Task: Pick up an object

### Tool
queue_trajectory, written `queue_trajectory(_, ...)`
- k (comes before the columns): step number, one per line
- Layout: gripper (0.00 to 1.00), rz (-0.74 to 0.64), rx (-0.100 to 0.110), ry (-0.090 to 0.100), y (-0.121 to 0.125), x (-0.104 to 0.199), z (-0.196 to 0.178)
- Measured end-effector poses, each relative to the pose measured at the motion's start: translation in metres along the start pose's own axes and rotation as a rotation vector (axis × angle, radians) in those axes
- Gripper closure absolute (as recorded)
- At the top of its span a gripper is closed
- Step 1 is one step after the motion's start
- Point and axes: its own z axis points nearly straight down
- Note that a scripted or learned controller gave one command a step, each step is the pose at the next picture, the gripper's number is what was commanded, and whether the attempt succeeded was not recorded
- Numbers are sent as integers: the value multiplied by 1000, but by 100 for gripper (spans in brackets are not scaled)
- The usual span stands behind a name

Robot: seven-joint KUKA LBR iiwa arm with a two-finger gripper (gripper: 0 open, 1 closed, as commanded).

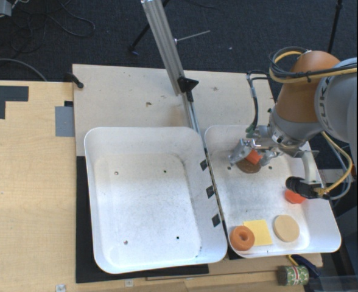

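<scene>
Right now the jaws (pixel 252 154) sit low over a brown object (pixel 249 164); whether they grip it, I cannot tell.

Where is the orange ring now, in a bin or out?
In. The orange ring lies flat in the right bin, at its near edge, touching the yellow square.

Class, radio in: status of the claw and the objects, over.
Claw low in right bin, over brown round object. Grip unconfirmed. Orange ring, yellow square, tan disc sit near front edge.
</scene>
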Motion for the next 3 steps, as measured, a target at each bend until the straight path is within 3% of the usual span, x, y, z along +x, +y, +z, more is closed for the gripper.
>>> queue_trajectory(1,0,1,-1,0,5,-5,48)
queue_trajectory(2,100,7,-6,0,5,-7,35)
queue_trajectory(3,100,6,-12,-2,8,-13,-9)
